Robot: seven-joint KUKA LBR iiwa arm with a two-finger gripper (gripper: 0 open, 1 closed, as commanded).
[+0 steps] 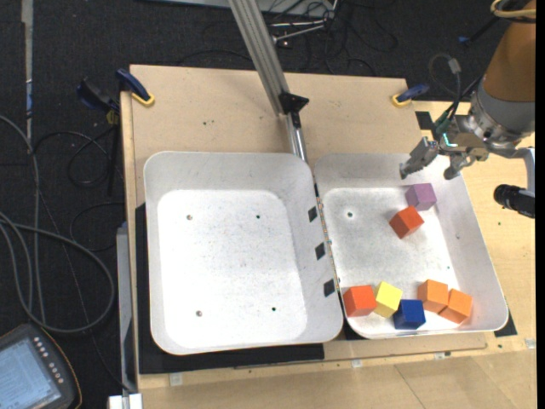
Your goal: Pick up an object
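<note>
My gripper (435, 165) hangs open over the far edge of the right bin (477, 254), with nothing between its two spread fingers. Just below it in the bin lies a purple cube (421, 196), and an orange-red cube (406, 221) sits next to that, slightly nearer. Along the bin's near edge several blocks are bunched: an orange-red one (359, 300), a yellow one (387, 298), a blue one (410, 313) and two orange ones (434, 294) (457, 305).
The left bin (226, 250) stands beside the right one, their rims meeting at the middle. A slanted metal pole (260, 41) crosses the bench's far side. Clamps (136, 88) sit at the bench's far corners.
</note>
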